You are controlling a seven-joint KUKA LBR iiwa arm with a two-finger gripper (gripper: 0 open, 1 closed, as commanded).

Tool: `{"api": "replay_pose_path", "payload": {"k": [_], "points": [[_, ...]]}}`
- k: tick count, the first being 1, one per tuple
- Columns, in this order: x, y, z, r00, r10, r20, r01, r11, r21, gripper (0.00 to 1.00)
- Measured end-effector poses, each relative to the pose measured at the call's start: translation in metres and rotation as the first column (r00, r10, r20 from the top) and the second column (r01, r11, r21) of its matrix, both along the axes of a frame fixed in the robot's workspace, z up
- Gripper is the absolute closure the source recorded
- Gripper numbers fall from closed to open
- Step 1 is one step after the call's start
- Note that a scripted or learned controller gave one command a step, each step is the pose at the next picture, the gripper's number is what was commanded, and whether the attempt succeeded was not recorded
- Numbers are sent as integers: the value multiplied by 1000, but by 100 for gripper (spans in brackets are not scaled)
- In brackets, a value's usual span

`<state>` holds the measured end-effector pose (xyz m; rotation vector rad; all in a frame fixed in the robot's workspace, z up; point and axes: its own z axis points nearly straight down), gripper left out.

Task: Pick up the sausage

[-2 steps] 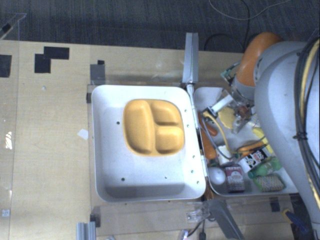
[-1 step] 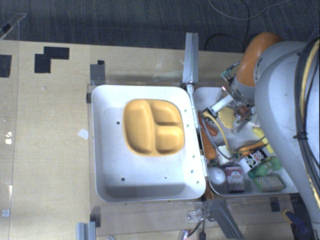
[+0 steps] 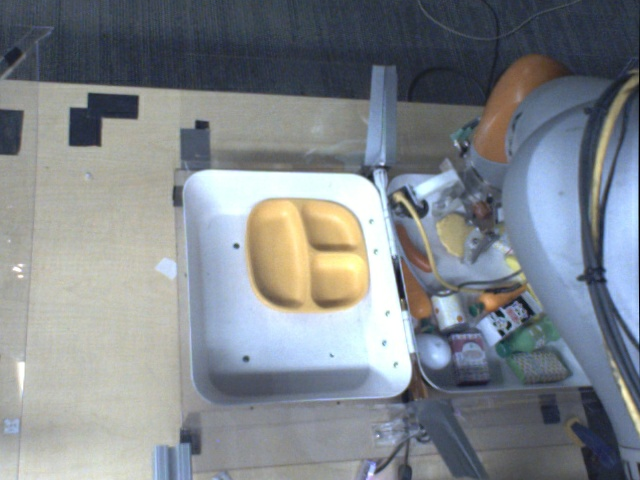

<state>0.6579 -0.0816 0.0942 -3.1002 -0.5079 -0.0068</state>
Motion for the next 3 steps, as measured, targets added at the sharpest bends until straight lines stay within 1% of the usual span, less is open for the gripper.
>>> {"api": "replay_pose_path", "payload": {"k": [1,2,3], "points": [[-70,-2,-5,989,147,5,-147,989,0,0],[-3,-8,-8,993,-120,1,120,993,2,0],[-26,-2,-7,999,32,2,-32,999,0,0]]}}
